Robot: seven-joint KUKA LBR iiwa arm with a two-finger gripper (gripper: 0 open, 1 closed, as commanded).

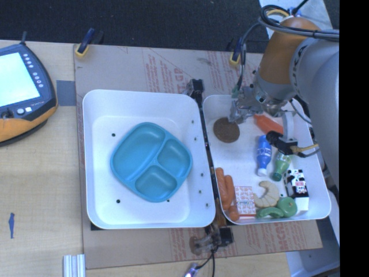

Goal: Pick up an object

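My gripper (238, 115) hangs low over the far left part of the right bin (320, 211), just right of and above a round brown cookie (226, 130). An orange carrot-like piece (268, 124) lies just right of the gripper. Further down lie a blue bottle (263, 153), a green bottle (281, 165), a black-and-white cow toy (298, 184), a tan piece (266, 195), a green ring-shaped piece (278, 209), a small printed box (244, 200) and orange sausages (225, 189).
The left bin (98, 105) holds a blue divided plate (151, 161). A tablet in an orange case (23, 91) lies on the bench at far left. Clamps (85, 43) sit at the board's far edge.
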